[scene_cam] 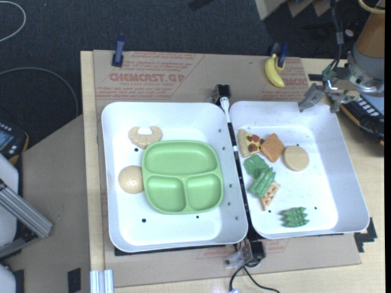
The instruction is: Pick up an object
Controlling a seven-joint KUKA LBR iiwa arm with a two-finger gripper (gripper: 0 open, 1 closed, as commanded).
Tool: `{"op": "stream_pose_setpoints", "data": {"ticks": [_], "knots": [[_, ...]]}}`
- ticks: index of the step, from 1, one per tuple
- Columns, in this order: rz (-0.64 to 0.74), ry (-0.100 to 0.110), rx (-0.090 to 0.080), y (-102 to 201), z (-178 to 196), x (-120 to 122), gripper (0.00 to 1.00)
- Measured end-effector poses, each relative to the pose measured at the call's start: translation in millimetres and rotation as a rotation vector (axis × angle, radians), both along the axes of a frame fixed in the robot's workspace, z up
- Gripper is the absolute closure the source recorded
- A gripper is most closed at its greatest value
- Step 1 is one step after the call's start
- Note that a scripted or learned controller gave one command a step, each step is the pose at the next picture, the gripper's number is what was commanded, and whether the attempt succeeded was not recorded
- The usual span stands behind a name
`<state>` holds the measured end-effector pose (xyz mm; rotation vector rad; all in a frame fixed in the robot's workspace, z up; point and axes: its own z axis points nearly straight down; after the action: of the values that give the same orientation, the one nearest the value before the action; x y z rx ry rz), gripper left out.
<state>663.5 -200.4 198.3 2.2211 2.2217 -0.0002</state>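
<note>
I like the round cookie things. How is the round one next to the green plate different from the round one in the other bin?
The round piece beside the green plate sits in the left bin; call it the left round piece. It looks pale cream and domed. The right round piece lies in the right bin, looks tanner and flatter, and rests by an orange-brown piece. Both are round, similar in size, and lie untouched.

dark carpet floor (55, 29), brown board (183, 72) on bench

Red "CHEMCAST G P" lettering on the brown board (146, 72) beneath the bins.
</note>
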Motion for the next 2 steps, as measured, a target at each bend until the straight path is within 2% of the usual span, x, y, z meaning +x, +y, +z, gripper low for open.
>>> {"op": "stream_pose_setpoints", "data": {"ticks": [1,2], "knots": [[-0.006,0.007,0.001,-26.2,-12.5,-86.9,0.00],[0.008,-0.007,0.000,41.7,15.9,-46.0,0.00]]}}
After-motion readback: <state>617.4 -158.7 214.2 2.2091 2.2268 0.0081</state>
